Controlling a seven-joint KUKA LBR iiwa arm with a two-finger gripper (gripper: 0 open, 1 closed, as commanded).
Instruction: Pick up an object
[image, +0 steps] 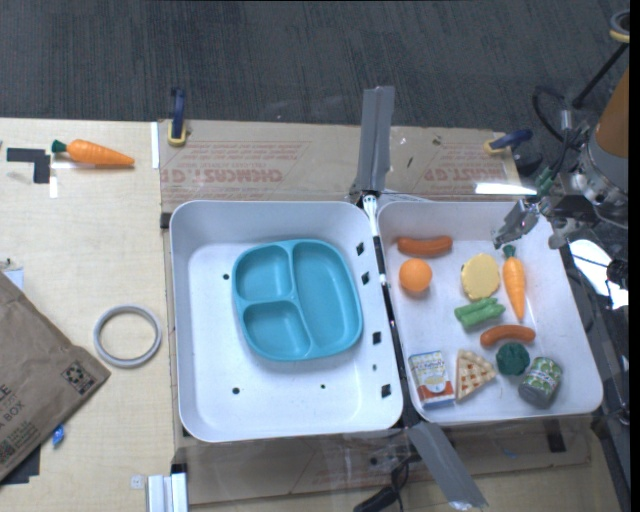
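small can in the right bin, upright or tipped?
Tipped. The can lies on its side in the right bin, its round end facing the camera, beside the green broccoli piece.

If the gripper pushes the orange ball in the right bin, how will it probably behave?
The orange ball looks round and smooth, so it would probably roll away rather than slide. It lies close below the sausage, which it may bump. Its curved surface could slip from the gripper.

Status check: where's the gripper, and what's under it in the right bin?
Gripper above right bin's far edge, holding nothing. Toy carrot just below it, untouched. Yellow piece close beside carrot; sausage at its tip.
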